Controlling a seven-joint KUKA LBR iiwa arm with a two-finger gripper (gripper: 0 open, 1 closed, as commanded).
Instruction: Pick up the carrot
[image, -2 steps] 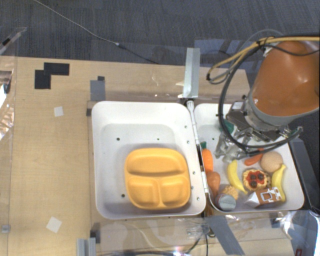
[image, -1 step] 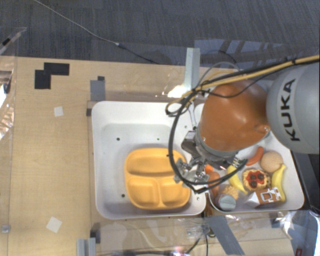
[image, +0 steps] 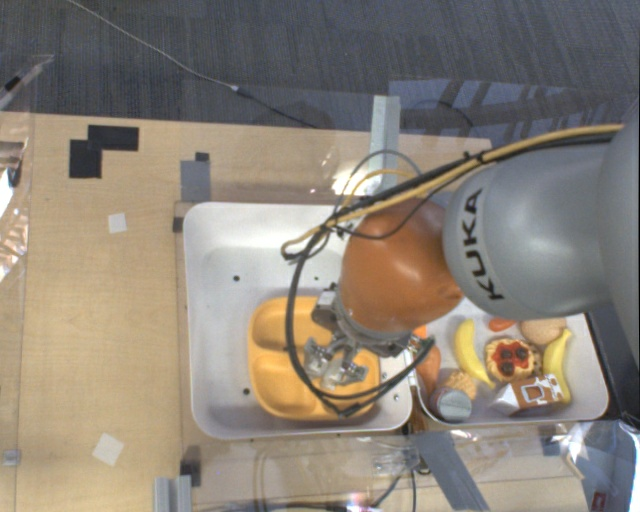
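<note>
The carrot (image: 429, 366) is an orange piece lying at the left edge of the right bin (image: 590, 398), just right of the divider between the bins. The arm's orange band hides its upper end. My gripper (image: 335, 364) hangs low over the left bin (image: 215, 300), directly above a yellow rounded object (image: 272, 372). It is left of the carrot, on the other side of the divider. Nothing shows in its grasp.
The right bin also holds two bananas (image: 467, 350), a berry tart (image: 510, 357), a round bun (image: 543, 330), a grey can (image: 452, 402) and a small box (image: 541, 393). Cables (image: 300, 300) loop from the wrist over the left bin.
</note>
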